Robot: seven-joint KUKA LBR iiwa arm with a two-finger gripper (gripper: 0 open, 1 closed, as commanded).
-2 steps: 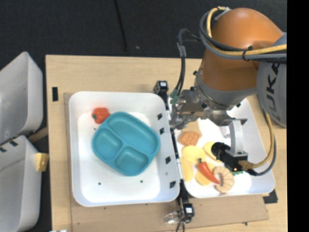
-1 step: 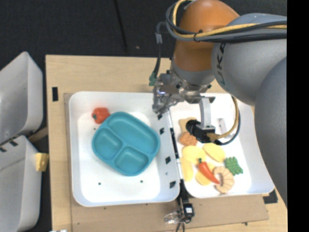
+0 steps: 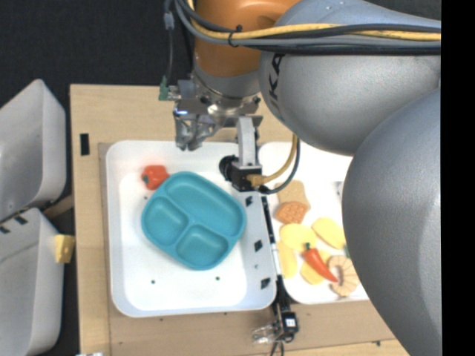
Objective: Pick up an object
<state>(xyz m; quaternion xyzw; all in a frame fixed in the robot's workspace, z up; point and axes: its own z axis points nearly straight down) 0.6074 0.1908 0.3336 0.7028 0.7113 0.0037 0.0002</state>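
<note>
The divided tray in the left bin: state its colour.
Teal blue, seen plainly in the camera view: the divided tray lies in the left bin.

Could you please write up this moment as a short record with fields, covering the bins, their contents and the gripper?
left bin: holds a blue divided tray and a small red-orange toy pepper touching the tray's upper-left edge
right bin: holds a cluster of toy foods, including a waffle-like brown piece, yellow pieces and a red chili
gripper: above the left bin's far edge, nothing seen between its fingers
arm: covers much of the right bin
bench: light wood
</note>
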